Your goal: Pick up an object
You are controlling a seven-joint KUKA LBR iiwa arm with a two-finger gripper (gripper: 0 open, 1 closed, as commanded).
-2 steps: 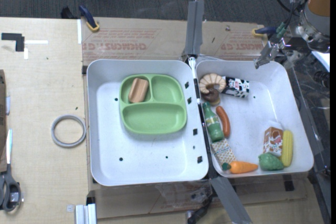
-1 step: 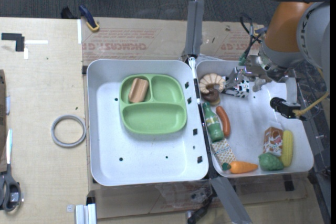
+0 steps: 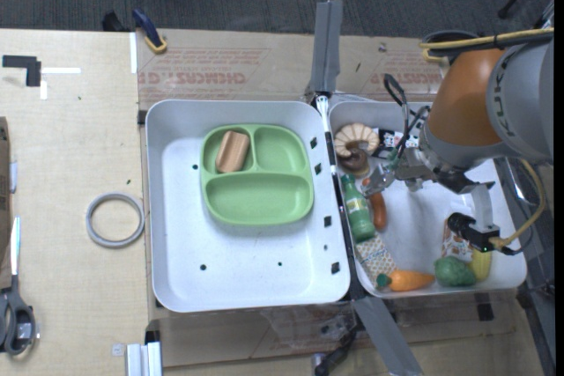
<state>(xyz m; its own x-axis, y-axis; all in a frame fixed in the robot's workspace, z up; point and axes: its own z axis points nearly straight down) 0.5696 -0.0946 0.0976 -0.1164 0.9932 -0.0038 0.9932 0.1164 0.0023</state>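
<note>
Bins sit side by side on the bench: the left bin (image 3: 167, 216) holds a green divided plate (image 3: 258, 174), and the right bin (image 3: 414, 224) holds a scatter of small things. At three o'clock the grey arm (image 3: 520, 101), with its orange band (image 3: 467, 97), reaches into the right bin, and the gripper (image 3: 381, 180) hangs low near that bin's nine o'clock wall. Whether the claw is released or clenched cannot be told from this slant. On the plate, a tan bread-like piece (image 3: 232, 151) lies in the compartment at eleven o'clock. In the right bin, a green bottle (image 3: 357, 209) lies along the nine o'clock wall, just beside the gripper, with a small red-orange piece (image 3: 378, 209) next to it. A round tan ribbed object (image 3: 354, 141) rests at eleven o'clock. Along the six o'clock wall lie an orange carrot (image 3: 410, 280) and a green leafy item (image 3: 455, 271). On the bench at nine o'clock lies a grey ring (image 3: 115, 218).
</note>
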